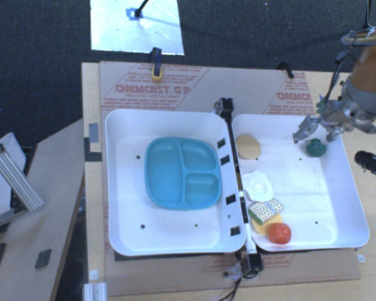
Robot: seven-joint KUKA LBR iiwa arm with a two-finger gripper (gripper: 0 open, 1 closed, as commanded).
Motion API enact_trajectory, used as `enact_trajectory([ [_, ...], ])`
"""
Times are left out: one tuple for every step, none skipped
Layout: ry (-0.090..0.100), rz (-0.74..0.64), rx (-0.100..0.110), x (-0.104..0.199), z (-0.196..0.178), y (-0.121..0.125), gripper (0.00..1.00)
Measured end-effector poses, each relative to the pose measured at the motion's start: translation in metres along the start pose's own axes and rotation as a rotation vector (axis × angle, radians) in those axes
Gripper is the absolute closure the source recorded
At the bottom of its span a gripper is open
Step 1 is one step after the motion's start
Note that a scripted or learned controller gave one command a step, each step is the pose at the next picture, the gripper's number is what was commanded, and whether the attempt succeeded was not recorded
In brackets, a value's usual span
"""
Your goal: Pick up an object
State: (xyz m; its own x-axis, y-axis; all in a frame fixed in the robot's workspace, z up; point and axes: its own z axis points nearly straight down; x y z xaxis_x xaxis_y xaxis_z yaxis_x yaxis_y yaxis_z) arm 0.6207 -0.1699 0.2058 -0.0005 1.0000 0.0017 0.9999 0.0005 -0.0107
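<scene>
While my two-finger gripper [318, 130] hangs with fingers spread over the right white bin [348, 196], I judge it placed to close on the small dark-green lumpy object [315, 147] just below its tips, not yet gripped; the blue divided plastic tray [182, 172] lies far left.

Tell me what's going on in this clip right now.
A grey robot arm with an orange band reaches in from the right over the right-hand shallow white bin. Its two-finger gripper is open, hovering just above a small dark green rounded object near the bin's far side; nothing is between the fingers. A tan round disc, a white flat piece, a checkered block and a red tomato-like ball lie along the bin's left side. The left bin holds a blue divided plastic tray.
</scene>
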Motion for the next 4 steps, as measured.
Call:
enact_trajectory([
  [-0.002,-0.003,-0.012,0.0,-0.008,0.003,0.0],
  [-0.002,-0.001,-0.009,0.001,0.055,0.003,0.0],
  [-0.001,-0.001,-0.009,0.006,0.1,-0.003,0.0],
  [-0.002,-0.001,-0.011,0.006,0.122,-0.002,0.0],
])
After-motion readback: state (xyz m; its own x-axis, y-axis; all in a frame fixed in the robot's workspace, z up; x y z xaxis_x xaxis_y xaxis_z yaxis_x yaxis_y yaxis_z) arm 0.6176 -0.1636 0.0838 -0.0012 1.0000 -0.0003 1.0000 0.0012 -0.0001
